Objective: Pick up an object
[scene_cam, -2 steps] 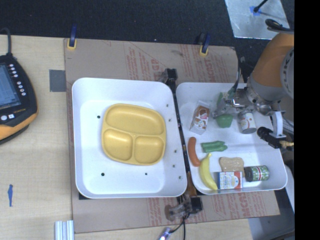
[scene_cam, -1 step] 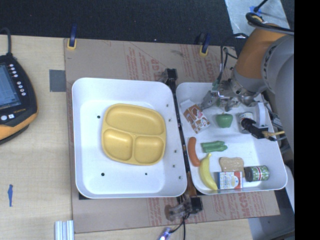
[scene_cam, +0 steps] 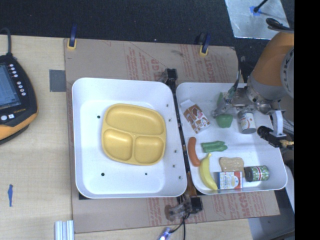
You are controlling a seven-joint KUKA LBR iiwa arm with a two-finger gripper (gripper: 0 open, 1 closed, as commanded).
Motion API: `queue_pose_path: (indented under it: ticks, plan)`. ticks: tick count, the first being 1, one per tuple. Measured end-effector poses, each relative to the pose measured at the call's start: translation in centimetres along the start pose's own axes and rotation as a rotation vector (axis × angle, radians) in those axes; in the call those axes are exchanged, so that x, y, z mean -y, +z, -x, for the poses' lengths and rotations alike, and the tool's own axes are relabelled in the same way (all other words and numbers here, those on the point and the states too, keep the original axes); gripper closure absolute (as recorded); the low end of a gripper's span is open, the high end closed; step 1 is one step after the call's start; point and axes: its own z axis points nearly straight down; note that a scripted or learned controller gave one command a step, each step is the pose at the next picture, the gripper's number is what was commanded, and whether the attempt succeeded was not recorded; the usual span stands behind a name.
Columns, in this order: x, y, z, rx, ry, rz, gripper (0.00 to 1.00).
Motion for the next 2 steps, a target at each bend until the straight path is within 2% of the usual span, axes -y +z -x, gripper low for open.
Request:
queue_pose_path:
  ticks: [1, 2]
  plan:
    - [-3.0, 1.2, 1.4, 0.003, -0.001, 0.001, 0.00]
    - [-3.0, -4.2, 3.7, 0.004, 0.002, 0.003, 0.00]
